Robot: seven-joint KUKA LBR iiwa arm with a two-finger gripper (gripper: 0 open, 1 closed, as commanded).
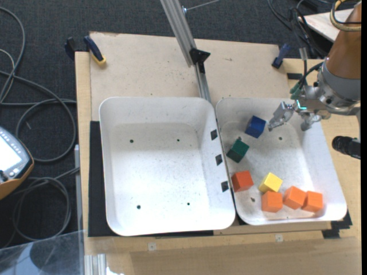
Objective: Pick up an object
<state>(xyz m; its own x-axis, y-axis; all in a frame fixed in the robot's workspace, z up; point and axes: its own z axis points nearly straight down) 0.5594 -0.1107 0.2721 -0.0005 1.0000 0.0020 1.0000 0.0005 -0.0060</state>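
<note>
The gripper (291,116) hangs over the right bin (327,171), its two fingers (279,117) spread with nothing between them, just right of the blue cube (255,126). Below that cube lie a green cube (237,150), a red cube (242,180), a yellow cube (271,183) and three orange cubes (295,199).

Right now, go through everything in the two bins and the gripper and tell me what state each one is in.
Gripper: open, holding nothing, above the right bin.
Blue block: loose, beside the gripper.
Green block: loose, tilted.
Red block: loose, near the divider.
Yellow block: loose, tilted.
Three orange blocks: clustered at the near wall.
Left bin: no blocks in it.
</note>
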